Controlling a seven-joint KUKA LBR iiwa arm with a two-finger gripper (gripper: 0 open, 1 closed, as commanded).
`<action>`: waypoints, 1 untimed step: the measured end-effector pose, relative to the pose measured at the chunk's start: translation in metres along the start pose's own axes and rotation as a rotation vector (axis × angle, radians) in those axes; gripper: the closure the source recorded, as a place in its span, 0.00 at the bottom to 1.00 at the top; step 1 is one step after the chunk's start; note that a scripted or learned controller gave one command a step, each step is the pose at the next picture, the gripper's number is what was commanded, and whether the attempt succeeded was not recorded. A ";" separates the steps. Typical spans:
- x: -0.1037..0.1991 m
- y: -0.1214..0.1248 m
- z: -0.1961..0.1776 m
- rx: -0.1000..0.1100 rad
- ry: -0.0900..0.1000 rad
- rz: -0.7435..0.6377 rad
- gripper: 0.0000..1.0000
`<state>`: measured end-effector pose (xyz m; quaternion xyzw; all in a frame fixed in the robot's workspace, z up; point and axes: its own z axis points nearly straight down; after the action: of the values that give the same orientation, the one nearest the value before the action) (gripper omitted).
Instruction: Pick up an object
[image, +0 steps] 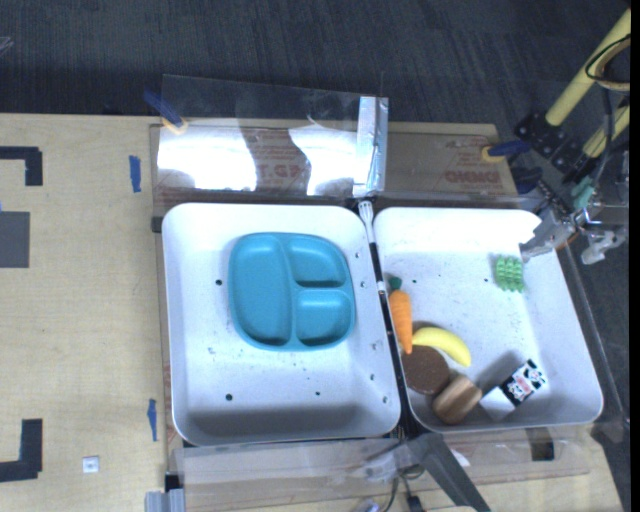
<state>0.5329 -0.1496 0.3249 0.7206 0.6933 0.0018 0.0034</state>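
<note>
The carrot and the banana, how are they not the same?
The carrot is orange with a green top; the banana is yellow. The carrot is straight, while the banana curves. The carrot lies against the left wall of the right bin; the banana lies further toward the bin's middle. Both lie flat in that bin, close together.

Faint reddish print on cardboard sheet (440, 165) behind bins, too blurred to read

Pale wooden bench (70, 330) under bright glare, dark floor (300, 40) behind.
</note>
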 end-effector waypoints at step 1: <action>-0.037 0.003 0.045 0.012 0.002 -0.042 0.00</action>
<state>0.5344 -0.1872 0.2803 0.7059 0.7083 -0.0014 -0.0016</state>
